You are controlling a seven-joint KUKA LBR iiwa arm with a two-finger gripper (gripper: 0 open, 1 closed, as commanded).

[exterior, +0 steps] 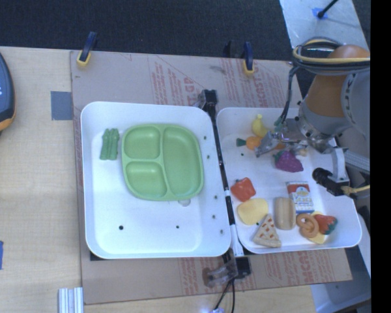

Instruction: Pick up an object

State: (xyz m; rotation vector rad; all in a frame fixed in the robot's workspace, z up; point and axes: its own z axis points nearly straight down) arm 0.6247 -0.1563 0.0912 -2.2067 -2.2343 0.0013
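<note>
Purple grapes (289,161): in the right bin (352,237), just under the gripper (278,143).
Gripper: low over the right bin's top part; open or shut cannot be told.
Orange piece (254,143): just left of the gripper.
Green plate (163,161): in the left bin (150,237).

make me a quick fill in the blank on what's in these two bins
1. The green plate lies in the ____ bin.
2. The plate has ____ compartments.
3. The pizza slice lies in the ____ bin.
4. The green beans lie to the ____ of the plate.

Missing words: left; three; right; left
</note>
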